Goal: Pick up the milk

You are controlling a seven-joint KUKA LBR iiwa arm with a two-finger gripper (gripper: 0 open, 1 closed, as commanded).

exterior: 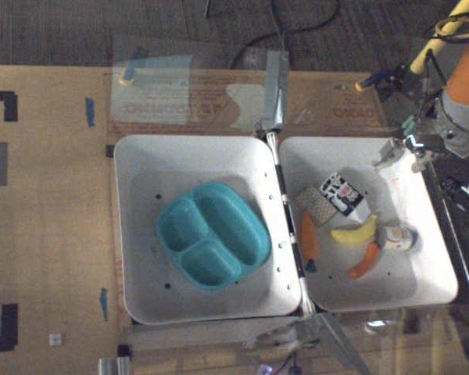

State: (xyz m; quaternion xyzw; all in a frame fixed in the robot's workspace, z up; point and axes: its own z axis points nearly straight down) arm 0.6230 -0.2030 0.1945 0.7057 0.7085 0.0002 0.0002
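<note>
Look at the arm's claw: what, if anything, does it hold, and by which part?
Nothing. The claw hangs at the right bin's upper right corner, apart from the milk.

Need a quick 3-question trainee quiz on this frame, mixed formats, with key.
1. True or false: the milk lies in the right bin.
2. Which sits in the left bin? A) banana B) teal plate C) carrot
3. Fill in: the gripper hovers over the right bin's ____ corner, apart from the milk.

Key:
1. True.
2. B, the teal plate; the banana and carrot are in the right bin.
3. Far right.
</note>
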